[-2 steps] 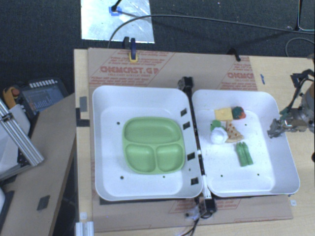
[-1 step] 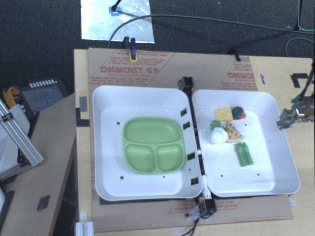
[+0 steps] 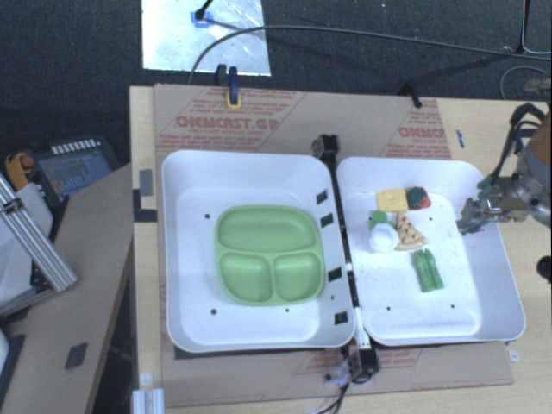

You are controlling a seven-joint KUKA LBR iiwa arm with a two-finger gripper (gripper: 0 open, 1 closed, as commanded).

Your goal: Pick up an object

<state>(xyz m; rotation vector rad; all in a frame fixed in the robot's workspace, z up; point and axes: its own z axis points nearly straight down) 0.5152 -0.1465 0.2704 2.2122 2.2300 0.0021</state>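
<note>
Left bin [image 3: 185, 317]: green three-compartment plate [image 3: 268, 254] sits near centre. Right bin [image 3: 492, 317]: cluster of toy food in its upper left part. Green bean-like piece [image 3: 427, 271], long axis running roughly top to bottom, tilted slightly, lies lowest. Pizza slice [image 3: 410, 232] points toward lower right; yellow block [image 3: 392, 200], red-green item [image 3: 418, 198], white ball [image 3: 381, 241] beside it. Gripper [image 3: 470, 216] over bin's right edge, apart from food; finger opening cannot be made out, nothing seen held

Grey arm [image 3: 526, 192] reaching in from the right, claw [image 3: 467, 216] low.
</note>
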